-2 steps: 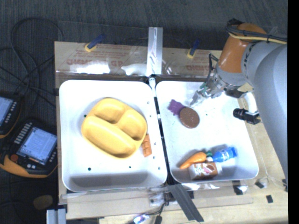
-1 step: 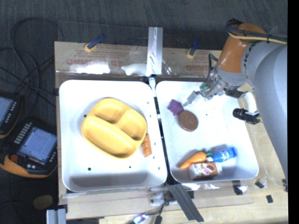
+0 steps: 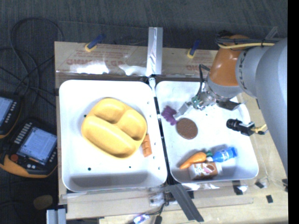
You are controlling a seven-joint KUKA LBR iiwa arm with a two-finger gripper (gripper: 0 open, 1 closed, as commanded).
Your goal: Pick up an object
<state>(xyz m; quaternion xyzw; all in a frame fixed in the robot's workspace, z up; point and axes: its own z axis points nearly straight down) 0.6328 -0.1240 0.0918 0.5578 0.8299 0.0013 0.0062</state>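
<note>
Single arm enters from the right side of the view, its grey casing bulky along the right edge. Orange band sits above the wrist, upper right of centre. Wrist tilts down and to the view's left. Pincer points down-left from the wrist, a slim pale piece stretching from the metal-coloured wrist hardware. Too small and blurred to read how its tip is set.
</note>
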